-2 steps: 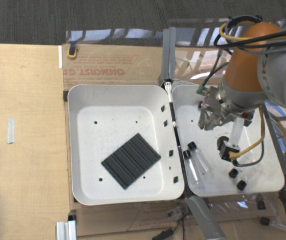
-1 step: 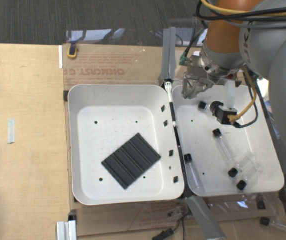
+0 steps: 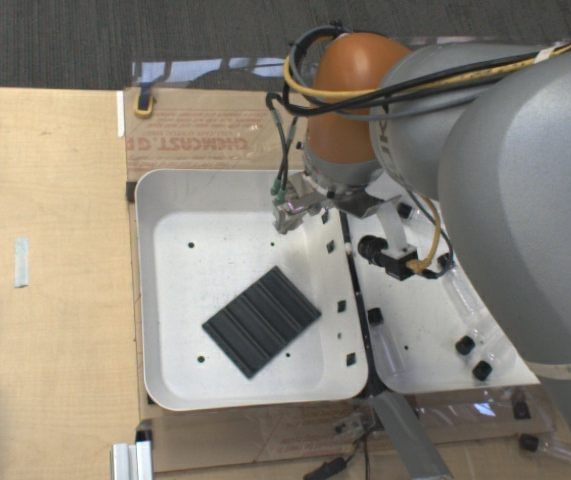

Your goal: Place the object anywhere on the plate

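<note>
A dark grey ribbed rectangular plate (image 3: 262,320) lies flat and turned at an angle in the left white bin (image 3: 165,298), towards its front middle. My gripper (image 3: 288,210) hangs below the orange wrist band (image 3: 350,98), over the back right corner of the left bin. It is above and behind the plate, a little to its right, and apart from it. The wrist hides most of the gripper, and a small grey-green bit shows at its tip. I cannot tell whether that is a held object.
The right bin (image 3: 435,358) lies largely under the grey arm (image 3: 525,188), with small black pieces (image 3: 472,358) near its front. A black cable (image 3: 395,263) loops beside the wrist. Brown cardboard (image 3: 205,133) sits behind the bins, and a wooden table (image 3: 45,268) lies to the left.
</note>
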Robot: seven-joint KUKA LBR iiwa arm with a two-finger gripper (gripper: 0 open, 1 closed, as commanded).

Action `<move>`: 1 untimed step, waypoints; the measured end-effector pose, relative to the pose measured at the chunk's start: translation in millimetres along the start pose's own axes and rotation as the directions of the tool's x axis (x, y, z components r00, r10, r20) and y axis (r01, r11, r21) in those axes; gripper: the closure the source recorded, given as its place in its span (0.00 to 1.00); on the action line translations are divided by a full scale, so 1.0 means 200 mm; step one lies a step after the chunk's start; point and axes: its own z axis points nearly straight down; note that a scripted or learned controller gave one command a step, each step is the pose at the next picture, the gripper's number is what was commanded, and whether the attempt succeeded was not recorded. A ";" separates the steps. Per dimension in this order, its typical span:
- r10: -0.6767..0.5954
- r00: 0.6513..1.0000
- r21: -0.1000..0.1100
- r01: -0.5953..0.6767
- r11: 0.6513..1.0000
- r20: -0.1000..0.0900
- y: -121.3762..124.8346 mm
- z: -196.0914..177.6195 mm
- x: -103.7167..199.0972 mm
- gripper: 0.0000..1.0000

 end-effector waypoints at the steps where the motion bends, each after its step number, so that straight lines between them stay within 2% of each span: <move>1: -0.243 0.970 -0.003 0.243 0.970 0.003 0.06 -0.54 -0.16 1.00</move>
